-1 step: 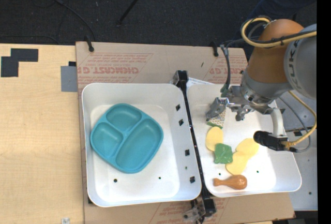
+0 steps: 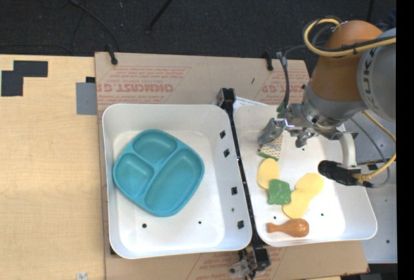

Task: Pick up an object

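Plainly, when I checked the feed, the pick was at its approach stage and nothing had been lifted. The arm point(image 2: 352, 72), grey with its orange band, reached in over the far right corner of the right bin point(image 2: 362, 230). The left bin point(image 2: 116, 233) carried a teal divided plate point(image 2: 158, 171), lying toward its left wall and well apart from the tool; I did not judge it the likely target.

The gripper point(image 2: 272, 135) hung over the far left part of the right bin, close to the divider between the two bins. I could not tell whether it was released or clenched, as the slant of the camera hid that detail, and I saw no object in it.

The candidate objects lay in a cluster nearer the front edge of that bin. The yellow piece point(image 2: 267, 172) sat closest, just in front of the gripper. Touching it on the front side was the green leafy piece point(image 2: 279, 192), and beside that a second yellow piece point(image 2: 304, 193) ran toward the middle of the bin. The brown drumstick point(image 2: 290, 227) lay nearest the front wall.

In my judgement the next move called for a short shift toward the front edge, a descent centred on the nearest yellow piece, and a clean closure without nudging its neighbours.
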Robot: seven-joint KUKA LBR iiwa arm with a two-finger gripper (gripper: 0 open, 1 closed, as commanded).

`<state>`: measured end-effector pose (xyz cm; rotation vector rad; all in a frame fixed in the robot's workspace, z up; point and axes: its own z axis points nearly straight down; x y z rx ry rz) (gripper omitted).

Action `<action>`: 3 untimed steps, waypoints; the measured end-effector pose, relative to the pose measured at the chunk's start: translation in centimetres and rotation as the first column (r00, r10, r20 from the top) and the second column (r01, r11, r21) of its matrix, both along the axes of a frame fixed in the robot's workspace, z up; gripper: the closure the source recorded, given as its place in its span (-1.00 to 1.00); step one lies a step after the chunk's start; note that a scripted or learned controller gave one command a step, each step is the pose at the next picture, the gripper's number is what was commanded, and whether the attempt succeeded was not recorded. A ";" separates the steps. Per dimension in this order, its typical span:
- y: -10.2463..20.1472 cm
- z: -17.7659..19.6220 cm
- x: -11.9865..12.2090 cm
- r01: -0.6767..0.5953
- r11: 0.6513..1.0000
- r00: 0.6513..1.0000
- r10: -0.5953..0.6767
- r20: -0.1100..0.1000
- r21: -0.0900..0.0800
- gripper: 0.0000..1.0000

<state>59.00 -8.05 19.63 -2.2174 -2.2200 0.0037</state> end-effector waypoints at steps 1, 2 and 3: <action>-0.6 -4.6 -0.3 0.001 1.000 1.000 -0.001 -0.003 -0.001 -1.00; -0.8 -9.3 -1.2 0.002 1.000 1.000 -0.002 -0.003 0.000 -1.00; -0.7 -11.0 -1.3 0.002 1.000 1.000 -0.002 -0.002 0.000 -1.00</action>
